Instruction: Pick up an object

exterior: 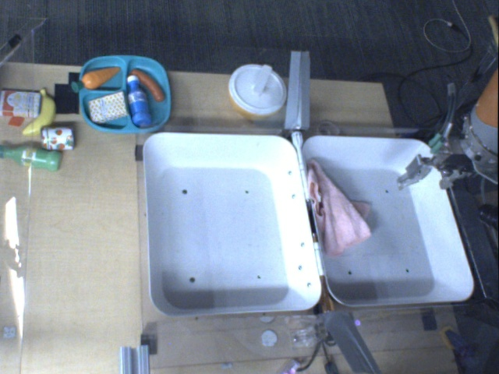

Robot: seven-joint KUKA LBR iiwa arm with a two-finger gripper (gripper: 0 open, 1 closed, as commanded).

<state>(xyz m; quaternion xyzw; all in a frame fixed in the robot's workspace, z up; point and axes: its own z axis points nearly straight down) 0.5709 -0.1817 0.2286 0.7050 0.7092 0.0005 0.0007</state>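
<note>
- Right bin (437,287): near edge and floor bare; the only item in it is a pink cloth (337,213), crumpled against the bin's left wall about midway along, one fold riding up onto the divider between the bins. This is judged to be the object for the pick.
- Left bin (168,287): nothing seen on its floor apart from small dark marks.
- Gripper (422,170): positioned over the right bin near its far right corner, well apart from the cloth. Its fingers are too small and blurred to judge; whether the claw is spread or pressed together cannot be told. Nothing is seen between them.
- Bench, far edge: a round white lidded cup (258,90) just beyond the gap between the bins.
- Bench, far left corner: a blue divided tray (162,92) carrying toy food, with a banana (40,115), a small can (58,138) and a green bottle (33,157) beside it. All lie outside the bins and are judged not in play.
- Risk one: the cloth hugs the wall, so a descent there could drive one finger onto the bin rim or divider.
- Risk two: thin, limp fabric lying flat may slip out of a shallow pinch, leaving the claw closing on nothing.
- Risk three: a grip on a loose corner may let the cloth drag and snag the divider on lifting.
</note>
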